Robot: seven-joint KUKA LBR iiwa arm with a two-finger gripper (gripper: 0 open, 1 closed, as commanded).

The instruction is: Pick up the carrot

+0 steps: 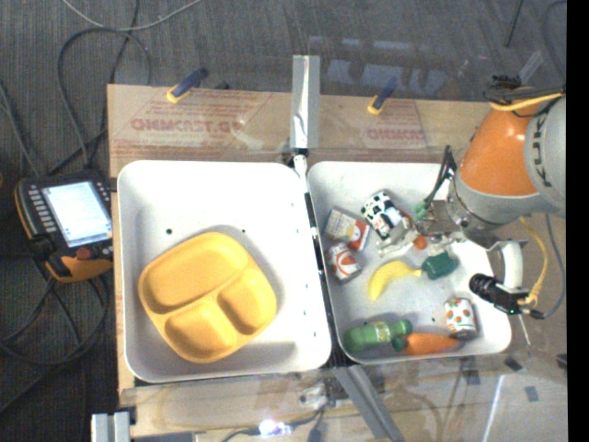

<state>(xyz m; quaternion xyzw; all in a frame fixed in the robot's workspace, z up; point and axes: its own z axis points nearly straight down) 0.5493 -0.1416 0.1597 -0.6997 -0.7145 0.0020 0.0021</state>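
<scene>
The carrot [433, 343], orange with a green stub at its left end, lies along the front wall of the right bin [317, 201]. My gripper [416, 238] hangs over the middle of that bin, well behind the carrot and apart from it, below the orange band of the arm [497, 159]. It sits low among small items beside a black-and-white toy [383, 214]. A small orange piece [421, 242] shows right at the gripper, and I cannot make out what it is.
A green bottle [377, 331] lies just left of the carrot, touching its stub. A patterned can [460, 316] stands just above it. A banana [390, 278], a teal object [440, 265] and two small cartons [345, 243] lie mid-bin. The left bin [129, 210] holds a yellow divided plate [207, 295].
</scene>
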